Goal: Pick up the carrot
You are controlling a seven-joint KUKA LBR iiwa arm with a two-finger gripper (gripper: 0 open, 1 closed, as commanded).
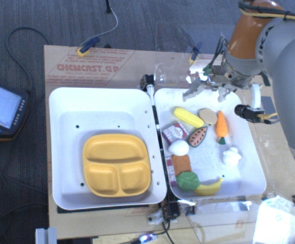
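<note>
The carrot (221,125), orange with a small green top at its near end, lies in the right bin (252,179), toward the bin's far right side. My gripper (207,93) hangs over the bin's far edge, up and to the left of the carrot and apart from it. Its two fingers (191,92) are spread wide and open, with nothing between them.
A beige disc (207,116) touches the carrot's left side, and a white piece (232,157) lies just below it. Corn (188,117), a watermelon slice (197,136), an egg (178,148), a banana (209,187) and other toy food crowd the bin's left. The left bin (66,111) holds a yellow divided tray (117,164).
</note>
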